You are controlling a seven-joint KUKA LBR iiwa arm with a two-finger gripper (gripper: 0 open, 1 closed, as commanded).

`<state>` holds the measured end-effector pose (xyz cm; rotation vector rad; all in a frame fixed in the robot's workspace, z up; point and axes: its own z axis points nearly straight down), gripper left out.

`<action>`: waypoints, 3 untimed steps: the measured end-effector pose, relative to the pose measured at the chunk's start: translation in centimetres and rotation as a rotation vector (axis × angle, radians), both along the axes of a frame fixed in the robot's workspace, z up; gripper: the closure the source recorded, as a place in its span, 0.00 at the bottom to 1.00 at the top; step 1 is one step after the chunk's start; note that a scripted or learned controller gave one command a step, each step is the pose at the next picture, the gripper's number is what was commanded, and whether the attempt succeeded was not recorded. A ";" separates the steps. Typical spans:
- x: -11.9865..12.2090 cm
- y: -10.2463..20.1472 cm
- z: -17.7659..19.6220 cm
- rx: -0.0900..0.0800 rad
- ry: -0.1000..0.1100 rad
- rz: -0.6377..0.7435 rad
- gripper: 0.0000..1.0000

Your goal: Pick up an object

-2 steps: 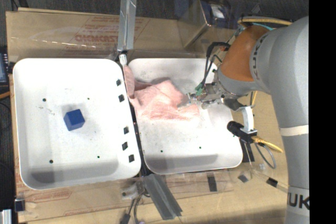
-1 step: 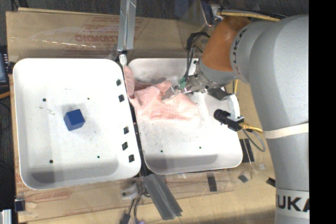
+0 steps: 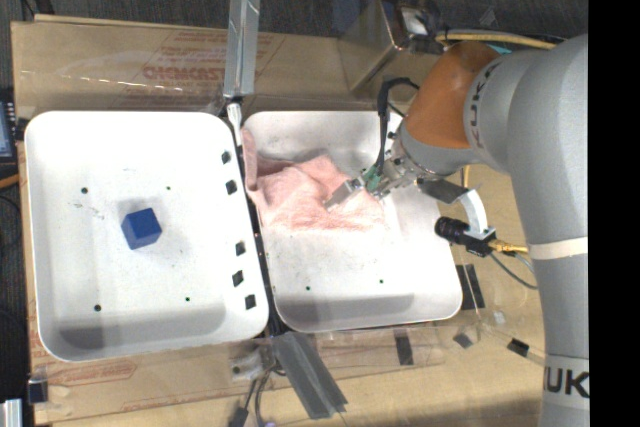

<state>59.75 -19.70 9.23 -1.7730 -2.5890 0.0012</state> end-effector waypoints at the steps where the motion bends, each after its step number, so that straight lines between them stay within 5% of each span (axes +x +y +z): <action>1: -1.8 4.4 0.0 -0.001 -0.002 0.052 0.00; 2: -1.8 4.4 1.0 -0.001 -0.001 0.056 1.00; 3: -0.3 12.6 10.0 -0.002 -0.002 -0.216 1.00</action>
